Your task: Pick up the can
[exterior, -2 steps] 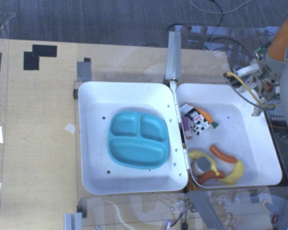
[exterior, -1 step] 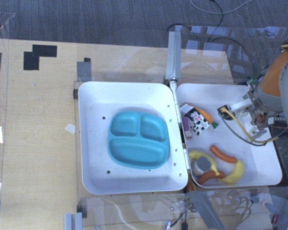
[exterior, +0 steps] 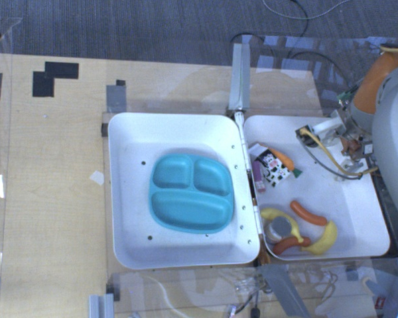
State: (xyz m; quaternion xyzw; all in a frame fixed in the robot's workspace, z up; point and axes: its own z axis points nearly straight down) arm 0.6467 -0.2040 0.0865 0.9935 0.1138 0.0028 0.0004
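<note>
As seen, can [exterior: 279, 228] upright — axis vertical

A robotics lab: taped wooden bench [exterior: 46, 177], loose cables [exterior: 305, 8], carpet floor [exterior: 119, 18].

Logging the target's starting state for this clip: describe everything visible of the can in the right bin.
The small grey metallic can sits near the front left corner of the right white bin, seen from above as a round, dull silver top. It seems upright, though the view is too coarse to be sure. A yellow banana curves around it, and a red sausage lies against its front edge. Nothing grips it.
</note>
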